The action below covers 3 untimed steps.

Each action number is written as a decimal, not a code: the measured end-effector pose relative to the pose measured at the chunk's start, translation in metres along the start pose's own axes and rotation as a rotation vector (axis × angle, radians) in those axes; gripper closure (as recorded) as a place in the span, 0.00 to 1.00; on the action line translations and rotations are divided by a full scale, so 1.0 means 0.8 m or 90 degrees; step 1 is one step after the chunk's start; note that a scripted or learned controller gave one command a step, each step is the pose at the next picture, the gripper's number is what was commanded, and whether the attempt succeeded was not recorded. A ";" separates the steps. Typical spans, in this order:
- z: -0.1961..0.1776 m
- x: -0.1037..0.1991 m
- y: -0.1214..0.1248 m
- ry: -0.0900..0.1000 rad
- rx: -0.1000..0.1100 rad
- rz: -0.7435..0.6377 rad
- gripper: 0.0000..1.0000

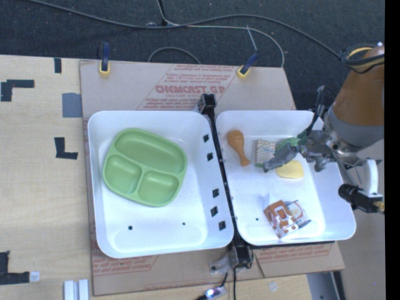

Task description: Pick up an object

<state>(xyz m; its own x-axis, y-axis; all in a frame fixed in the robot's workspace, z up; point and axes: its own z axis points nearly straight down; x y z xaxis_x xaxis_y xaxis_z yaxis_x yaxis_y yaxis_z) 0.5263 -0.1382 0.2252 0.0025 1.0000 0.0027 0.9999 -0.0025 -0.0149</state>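
The claw [275,162] is low over the right bin [325,220], reaching in from the right side. Its grey fingers lie almost flat and point to the left – whether they are open or closed, I cannot tell from this angle, and I see nothing clearly held between them. The tips are just beside a small patterned square packet [264,149] and touch, or nearly touch, a flat yellow object [291,170] that lies under the wrist part of the arm [359,99].

To the left of the packet lies a brown piece shaped like a chicken drumstick [237,145], near the wall between the two bins. Lower in the same bin, well apart from the claw, lies a white and orange packet [286,217] (its print is too small to read).

The left bin [112,230] holds a green tray [144,167] with three compartments, lying in the upper left part. Both bins stand on a cardboard sheet [181,86] – two clamps [104,60] hold its far edge.
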 end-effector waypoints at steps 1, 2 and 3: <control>-0.009 0.001 0.003 -0.001 -0.008 -0.003 0.00; 0.061 0.011 0.011 -0.001 -0.006 -0.002 0.00; 0.120 0.003 0.005 -0.001 -0.005 -0.002 0.00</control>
<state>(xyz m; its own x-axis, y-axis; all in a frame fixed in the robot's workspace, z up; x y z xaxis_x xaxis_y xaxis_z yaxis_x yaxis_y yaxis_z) 0.5292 -0.1355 0.1290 0.0001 1.0000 0.0004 1.0000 -0.0001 -0.0065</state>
